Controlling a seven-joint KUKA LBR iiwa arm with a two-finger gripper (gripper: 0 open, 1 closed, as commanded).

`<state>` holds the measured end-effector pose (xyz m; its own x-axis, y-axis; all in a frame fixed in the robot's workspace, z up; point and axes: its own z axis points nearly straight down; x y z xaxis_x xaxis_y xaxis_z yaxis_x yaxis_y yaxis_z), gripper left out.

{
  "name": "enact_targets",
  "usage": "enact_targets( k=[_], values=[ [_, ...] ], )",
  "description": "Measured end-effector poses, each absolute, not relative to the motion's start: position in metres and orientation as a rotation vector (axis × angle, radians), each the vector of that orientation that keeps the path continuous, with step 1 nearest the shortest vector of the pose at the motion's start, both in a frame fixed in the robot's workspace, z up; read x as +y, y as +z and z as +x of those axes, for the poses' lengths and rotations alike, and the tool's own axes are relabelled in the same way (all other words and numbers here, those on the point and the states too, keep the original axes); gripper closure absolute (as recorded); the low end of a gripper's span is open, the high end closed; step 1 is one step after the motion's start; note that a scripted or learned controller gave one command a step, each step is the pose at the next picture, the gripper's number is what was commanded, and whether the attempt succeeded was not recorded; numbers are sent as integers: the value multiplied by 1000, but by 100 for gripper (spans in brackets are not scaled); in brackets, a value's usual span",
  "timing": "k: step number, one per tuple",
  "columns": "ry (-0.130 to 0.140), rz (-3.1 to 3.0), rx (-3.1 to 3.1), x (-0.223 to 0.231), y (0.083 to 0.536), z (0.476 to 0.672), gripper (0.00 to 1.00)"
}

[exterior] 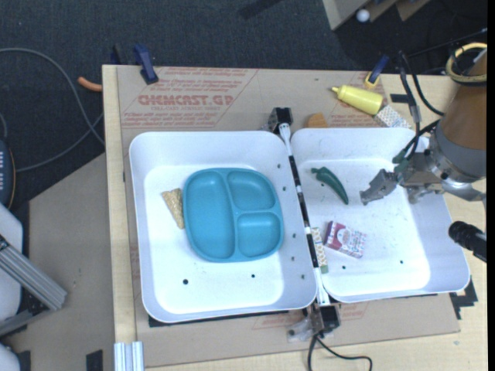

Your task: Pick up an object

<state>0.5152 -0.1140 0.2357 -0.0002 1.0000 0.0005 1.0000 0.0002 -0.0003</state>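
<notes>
Reaching in from the right, the grey arm holds its gripper (pixel 377 187) over the right bin (pixel 410 280), its dark tip low above the white floor; whether the fingers are spread or closed cannot be told at this angle, and nothing is seen between them.

Nearest the gripper, just to its left and slightly farther up the view, lies a green pepper-shaped object (pixel 332 182), slanted, apart from the tip. Toward the viewer from the gripper, and a little to its left, a small red-and-white packet (pixel 343 239) lies flat on the same bin's floor.

Farther left of the gripper, past the dark seam where the two bins meet, the left bin (pixel 224 296) holds a blue divided plate (pixel 232 212) with three compartments. A tan cracker-like piece (pixel 173 204) lies at the plate's far left edge, partly tucked under it.

Beyond the gripper, outside the bins on the bench (pixel 193 99), a yellow bottle-shaped object (pixel 358 97) lies on its side near the back edge, with a small orange-brown item (pixel 315 120) just left of it.
</notes>
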Motion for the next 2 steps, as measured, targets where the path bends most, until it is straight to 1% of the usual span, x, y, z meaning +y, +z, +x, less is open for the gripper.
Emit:
enact_targets(
  k=[1, 2],
  values=[
    [-1, -2222, -2222, -100, 85, 551, 0],
    [-1, -2221, -2223, -98, 85, 616, 0]
  ],
)
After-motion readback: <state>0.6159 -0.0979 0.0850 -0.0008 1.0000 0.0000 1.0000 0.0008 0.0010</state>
